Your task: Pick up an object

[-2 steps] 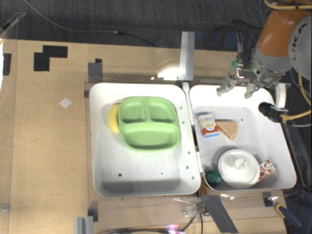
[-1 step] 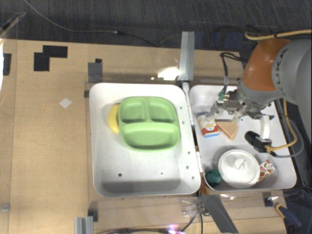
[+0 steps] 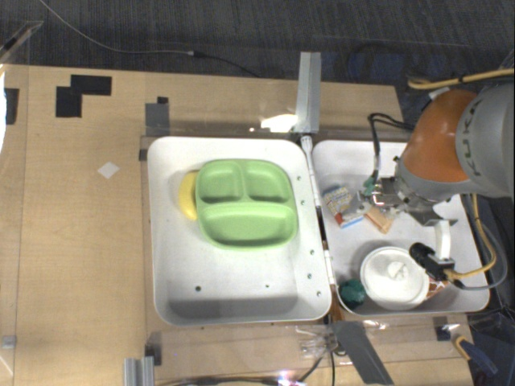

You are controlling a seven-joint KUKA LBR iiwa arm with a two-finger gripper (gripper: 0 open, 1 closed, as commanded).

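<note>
Orange-banded, the arm reaches over the right bin (image 3: 475, 296), its gripper (image 3: 385, 203) low among the clutter just beyond the white bowl (image 3: 393, 277). A tan block (image 3: 378, 218) lies under the tool and a crumpled packet (image 3: 339, 203) just beside it, both close to the bowl's far side; a dark green object (image 3: 352, 293) touches the bowl's near-left edge. Whether the jaws are wide or closed cannot be told. The step looks like descent onto the block; next it needs a firm closure, then a lift.
</note>
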